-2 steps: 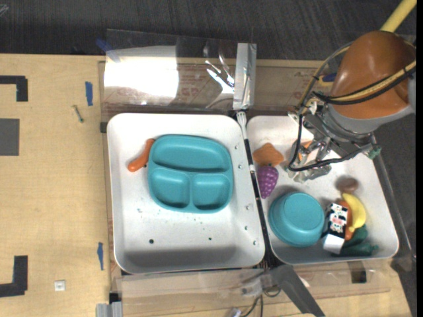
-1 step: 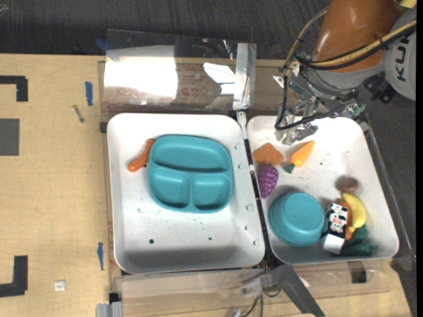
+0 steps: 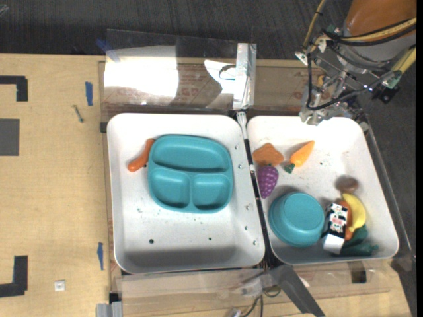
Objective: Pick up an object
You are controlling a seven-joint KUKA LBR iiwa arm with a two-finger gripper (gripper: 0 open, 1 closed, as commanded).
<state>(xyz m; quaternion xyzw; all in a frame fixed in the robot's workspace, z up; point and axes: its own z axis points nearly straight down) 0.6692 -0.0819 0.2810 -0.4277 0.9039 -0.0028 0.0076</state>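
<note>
The right bin holds the pickable things. A carrot lies tilted near its far edge, with an orange-brown lumpy piece just beside it toward the bin's left wall. A purple bunch of grapes sits directly nearer the front from that piece, against the left wall. A teal bowl stands near the front edge, touching or nearly touching the grapes. Along the right side lie a small brown item, a yellow banana, a black-and-white carton just beside the bowl, and something dark green at the front right corner.

The gripper hangs above the far edge of the right bin, apart from every item; I cannot tell how it is set.

The left bin carries a teal 3-compartment tray near its middle, with an orange sausage-shaped piece touching the tray's far left corner.

Both bins rest on the table.
</note>
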